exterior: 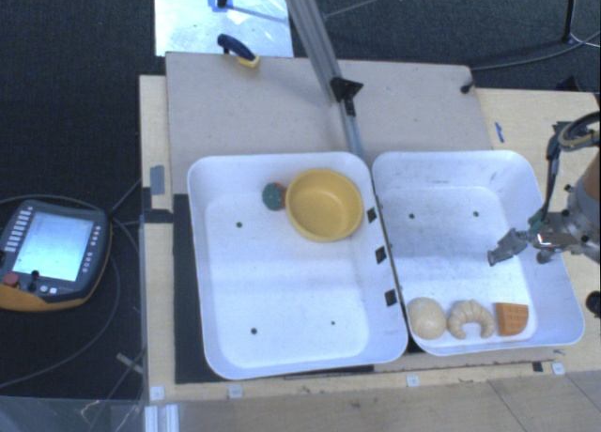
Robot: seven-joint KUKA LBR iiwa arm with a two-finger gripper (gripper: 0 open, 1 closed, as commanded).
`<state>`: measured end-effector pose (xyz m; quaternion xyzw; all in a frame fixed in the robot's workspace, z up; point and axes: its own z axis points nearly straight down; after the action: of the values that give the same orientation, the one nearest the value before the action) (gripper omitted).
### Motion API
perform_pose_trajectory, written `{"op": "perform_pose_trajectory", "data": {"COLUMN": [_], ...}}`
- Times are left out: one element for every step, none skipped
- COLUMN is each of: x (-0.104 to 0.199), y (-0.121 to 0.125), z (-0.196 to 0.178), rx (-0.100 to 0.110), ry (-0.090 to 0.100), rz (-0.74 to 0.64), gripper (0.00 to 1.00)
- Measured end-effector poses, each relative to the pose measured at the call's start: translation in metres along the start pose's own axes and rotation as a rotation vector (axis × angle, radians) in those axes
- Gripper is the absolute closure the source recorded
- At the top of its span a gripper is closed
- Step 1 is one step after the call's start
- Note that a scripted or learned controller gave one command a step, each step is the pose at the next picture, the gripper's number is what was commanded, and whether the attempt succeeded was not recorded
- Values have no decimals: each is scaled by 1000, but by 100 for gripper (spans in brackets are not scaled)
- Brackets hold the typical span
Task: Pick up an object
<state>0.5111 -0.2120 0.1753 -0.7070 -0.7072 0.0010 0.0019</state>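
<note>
Gripper [507,248] position: above the right side of the right bin [441,172], at the end of the arm that enters from the right edge of the scene. One dark fingertip points left over the bin floor. Whether the pincer is open or closed cannot be told from this angle, and nothing is seen between its tips.

Right bin contents: three items in a row along the near wall, all close together. From left to right these are a pale round bread roll [426,317], a pale croissant [471,318] (curved, with its ends toward the near wall) and an orange block [512,318]. The row lies nearer than the gripper and apart from it; the orange block is the item closest below it.

Left bin [282,346] contents: a yellow bowl [324,205], upright, at the far right corner. A small dark green ball [273,196] sits just beside the bowl on its left.

Surroundings: both bins rest on a tan board [282,101]. A silver pole [310,22] runs from the far edge down to the gap between the bins. A teach pendant [52,252] with a lit screen lies on the dark floor, well to the left of the bench.
</note>
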Motion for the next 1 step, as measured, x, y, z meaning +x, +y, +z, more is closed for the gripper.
{"op": "perform_pose_trajectory", "data": {"x": [-2], "y": [9], "z": [48], "rx": [-1], "ry": [0], "rz": [0], "gripper": [0]}}
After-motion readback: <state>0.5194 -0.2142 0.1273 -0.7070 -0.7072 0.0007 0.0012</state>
